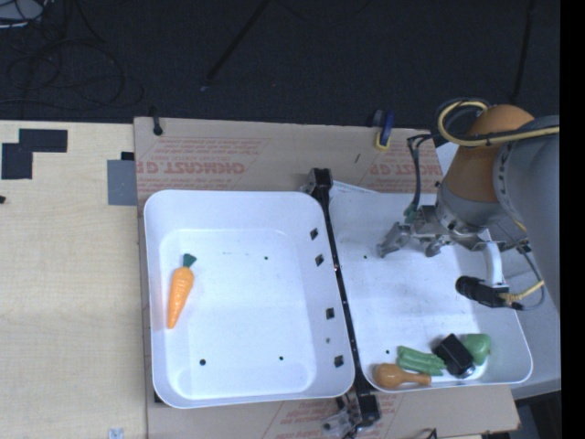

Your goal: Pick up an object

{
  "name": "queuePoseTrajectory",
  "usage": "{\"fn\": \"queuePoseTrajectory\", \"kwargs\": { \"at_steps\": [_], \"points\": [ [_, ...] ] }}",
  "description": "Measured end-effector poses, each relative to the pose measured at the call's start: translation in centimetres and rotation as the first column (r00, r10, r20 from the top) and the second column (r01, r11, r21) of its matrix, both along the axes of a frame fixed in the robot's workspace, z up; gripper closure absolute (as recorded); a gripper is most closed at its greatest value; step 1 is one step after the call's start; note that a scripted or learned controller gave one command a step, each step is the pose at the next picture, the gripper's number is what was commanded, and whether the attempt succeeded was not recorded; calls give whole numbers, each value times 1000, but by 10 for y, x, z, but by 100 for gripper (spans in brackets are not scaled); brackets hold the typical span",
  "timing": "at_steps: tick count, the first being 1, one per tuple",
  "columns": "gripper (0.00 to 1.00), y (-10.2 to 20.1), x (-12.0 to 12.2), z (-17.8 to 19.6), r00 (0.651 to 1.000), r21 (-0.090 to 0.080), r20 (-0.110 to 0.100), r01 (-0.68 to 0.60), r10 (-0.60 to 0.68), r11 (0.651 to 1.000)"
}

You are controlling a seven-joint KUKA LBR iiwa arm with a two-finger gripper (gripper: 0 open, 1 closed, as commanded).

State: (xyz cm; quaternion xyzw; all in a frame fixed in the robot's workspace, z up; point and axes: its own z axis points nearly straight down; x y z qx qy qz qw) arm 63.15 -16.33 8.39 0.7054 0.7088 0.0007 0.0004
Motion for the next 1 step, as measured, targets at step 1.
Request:
{"fn": "queuePoseTrajectory", "kwargs": {
  "at_steps": [1],
  "points": [
    [0,56,16,134,1000,0,11,-2,2,1000]
  ]
}}
